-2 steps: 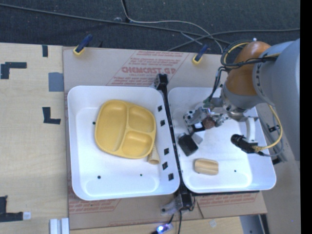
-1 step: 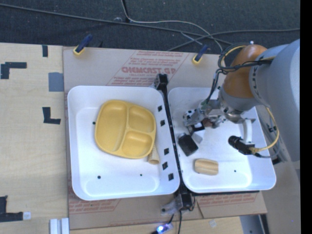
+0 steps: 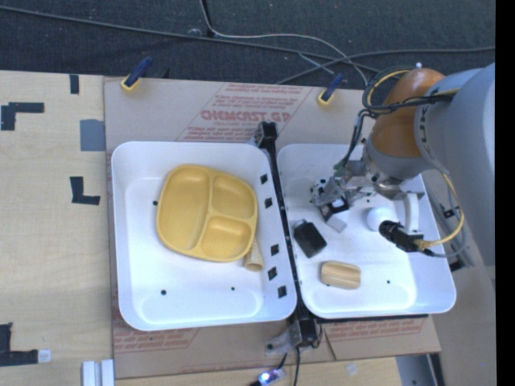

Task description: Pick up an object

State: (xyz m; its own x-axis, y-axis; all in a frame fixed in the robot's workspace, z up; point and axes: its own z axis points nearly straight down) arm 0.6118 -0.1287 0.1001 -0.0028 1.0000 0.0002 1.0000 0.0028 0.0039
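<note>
1. Dark grey carpet runs along the top of the view, crossed by thin cables, and below it a pale wooden bench (image 3: 48, 240) carries a brown cardboard sheet (image 3: 241, 111) held by two yellow-and-blue clamps (image 3: 137, 72).
2. Two shallow white bins sit side by side on the cardboard, the left bin (image 3: 133, 240) and the right bin (image 3: 426, 292), joined along a dark central divider.
3. Inside the left bin lies a yellow plastic plate with three compartments (image 3: 207, 212), and a small tan cone-shaped piece (image 3: 253, 257) touches its lower right edge.
4. The grey arm with an orange band (image 3: 402, 127) reaches in from the right and bends down over the upper middle of the right bin.
5. Its two-finger gripper (image 3: 331, 202) is low over the bin floor, pointing left and slightly down; whether it is spread or closed cannot be told, and nothing can be seen held in it.
6. Just below the gripper lies a small black rectangular block (image 3: 309, 238), tilted, near the divider.
7. A tan rounded block resembling a bread roll (image 3: 340, 274) lies nearer the front of the right bin, apart from the black block.
8. A white rounded object (image 3: 376, 216) rests just right of the gripper, partly beneath the arm.
</note>
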